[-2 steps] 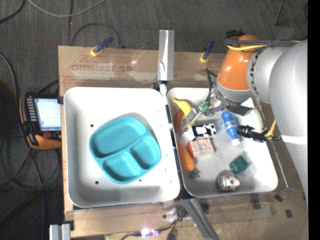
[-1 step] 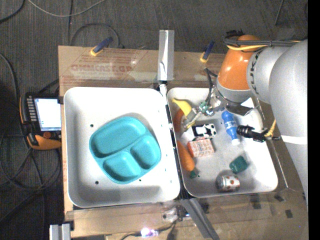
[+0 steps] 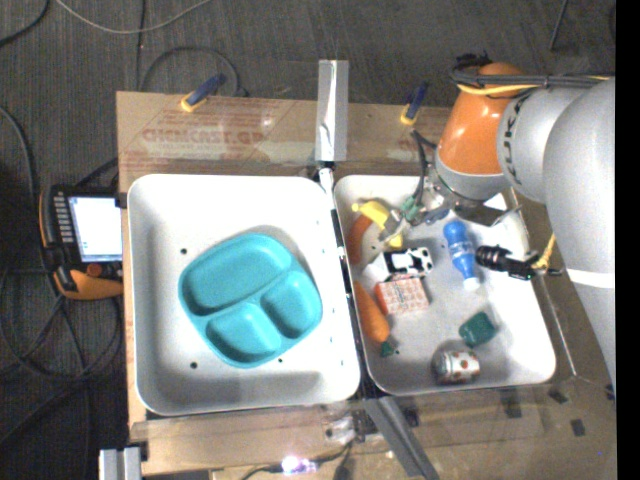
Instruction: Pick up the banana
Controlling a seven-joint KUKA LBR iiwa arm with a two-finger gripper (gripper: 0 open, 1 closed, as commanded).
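- Hovering low over the far left corner of the right bin [image 3: 540, 363]: tool [image 3: 412, 211], finger state impossible to tell.
- Lying just left of the tool, near a carrot [image 3: 373, 317]: banana [image 3: 375, 211].

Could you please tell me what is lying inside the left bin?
The left bin holds one teal tray with three compartments. Whatever lies under the tray is hidden.

Arm: big and grey, it comes in from the right side and fills the far right corner.
Band: orange, just above the wrist, on the far right.
Wrist: points down and a bit to the left.
Gripper [image 3: 412, 211]: small and low, at the left end of the arm.
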